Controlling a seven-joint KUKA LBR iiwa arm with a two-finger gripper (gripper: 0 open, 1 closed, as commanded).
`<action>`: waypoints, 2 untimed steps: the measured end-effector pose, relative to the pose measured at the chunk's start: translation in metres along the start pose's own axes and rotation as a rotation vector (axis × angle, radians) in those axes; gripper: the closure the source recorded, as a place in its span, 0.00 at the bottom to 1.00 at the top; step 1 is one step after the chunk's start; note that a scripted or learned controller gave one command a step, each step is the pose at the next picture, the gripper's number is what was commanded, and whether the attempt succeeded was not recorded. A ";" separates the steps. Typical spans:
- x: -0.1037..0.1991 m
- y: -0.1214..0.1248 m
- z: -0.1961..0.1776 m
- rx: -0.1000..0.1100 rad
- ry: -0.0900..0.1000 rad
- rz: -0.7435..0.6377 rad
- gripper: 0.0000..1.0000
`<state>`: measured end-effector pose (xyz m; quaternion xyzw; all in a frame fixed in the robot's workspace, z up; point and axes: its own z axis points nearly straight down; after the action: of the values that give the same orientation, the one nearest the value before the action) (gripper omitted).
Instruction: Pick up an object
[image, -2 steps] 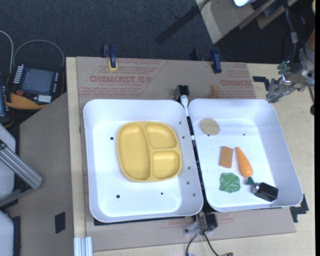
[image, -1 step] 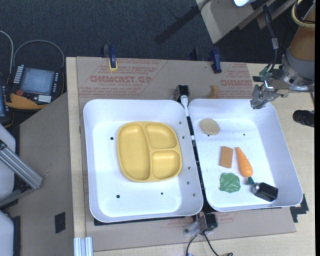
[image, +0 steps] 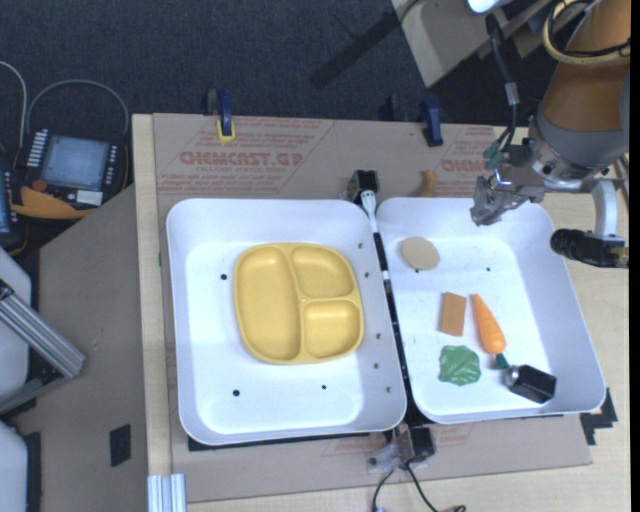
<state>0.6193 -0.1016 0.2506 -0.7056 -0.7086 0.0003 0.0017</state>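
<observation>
1. Objects for picking, all in the right bin (image: 560, 290): a round beige cookie (image: 420, 253) toward the far left corner; a tan cracker (image: 453, 313) and a carrot (image: 487, 322) side by side near the middle; a green leaf (image: 459, 365) toward the near edge; a small black block (image: 531, 381) near the near right corner.
2. Gripper (image: 492, 207): hangs over the far edge of the right bin, apart from every object. Whether the claw is apart or together cannot be told.
3. Step in hand, by judgement: approach; no object is yet chosen or lifted.
4. Next move calls for: travel toward the near side, a descent over one piece, and a straddle clear of its neighbours. The cookie lies nearest.
5. Left bin (image: 200, 380): a yellow divided plate (image: 298, 301), three compartments, at the middle.
6. Writing: red print "CHEMCAST GP" on the brown board (image: 300, 150) beyond the bins, repeated partly at the right.
</observation>
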 end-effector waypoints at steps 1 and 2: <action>0.043 -0.024 -0.004 0.001 0.000 0.001 1.00; 0.096 -0.049 -0.005 0.001 0.001 -0.001 1.00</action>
<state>0.5698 -0.0060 0.2558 -0.7051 -0.7091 0.0002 0.0021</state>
